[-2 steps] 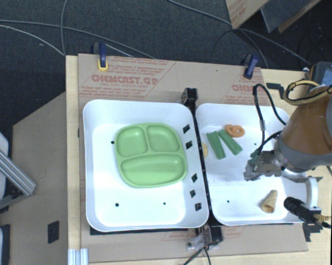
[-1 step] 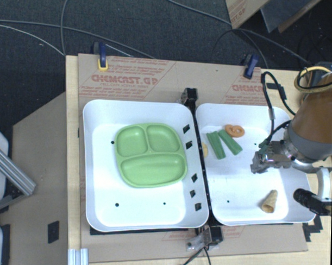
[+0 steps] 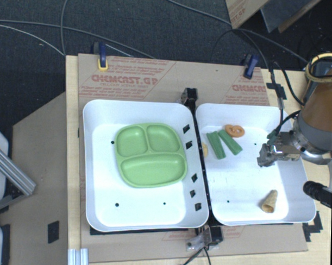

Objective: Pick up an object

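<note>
My pincer over the right bin, grip state unclear (too small), brown bench, dark carpet, loose cables.

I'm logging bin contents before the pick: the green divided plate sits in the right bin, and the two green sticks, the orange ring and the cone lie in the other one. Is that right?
Not quite. The camera view shows the green divided plate in the left bin, not the right. The two green sticks, the orange ring and the cone lie in the right bin.
</note>
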Robot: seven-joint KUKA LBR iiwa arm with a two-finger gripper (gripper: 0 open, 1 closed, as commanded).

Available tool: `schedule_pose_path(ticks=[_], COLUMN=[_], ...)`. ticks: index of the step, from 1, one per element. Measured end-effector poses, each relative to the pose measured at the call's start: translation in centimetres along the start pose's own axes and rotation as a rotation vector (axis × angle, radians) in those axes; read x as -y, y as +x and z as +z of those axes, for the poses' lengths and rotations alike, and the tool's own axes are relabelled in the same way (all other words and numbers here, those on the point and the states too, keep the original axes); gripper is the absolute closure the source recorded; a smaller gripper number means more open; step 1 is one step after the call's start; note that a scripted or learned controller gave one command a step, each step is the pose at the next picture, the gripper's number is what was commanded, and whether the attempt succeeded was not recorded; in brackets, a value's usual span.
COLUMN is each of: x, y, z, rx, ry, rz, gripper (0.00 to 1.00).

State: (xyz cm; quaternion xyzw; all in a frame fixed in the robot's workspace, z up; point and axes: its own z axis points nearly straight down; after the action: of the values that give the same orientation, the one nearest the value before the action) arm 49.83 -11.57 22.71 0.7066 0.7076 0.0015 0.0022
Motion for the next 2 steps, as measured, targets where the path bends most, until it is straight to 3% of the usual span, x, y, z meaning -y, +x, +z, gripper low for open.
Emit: schedule_pose_path(ticks=[2], x=[-6.4], y=[9.2], z=[1.5], rx=[-0.003], ry=[0.002], rz=[-0.005], gripper=[1.0])
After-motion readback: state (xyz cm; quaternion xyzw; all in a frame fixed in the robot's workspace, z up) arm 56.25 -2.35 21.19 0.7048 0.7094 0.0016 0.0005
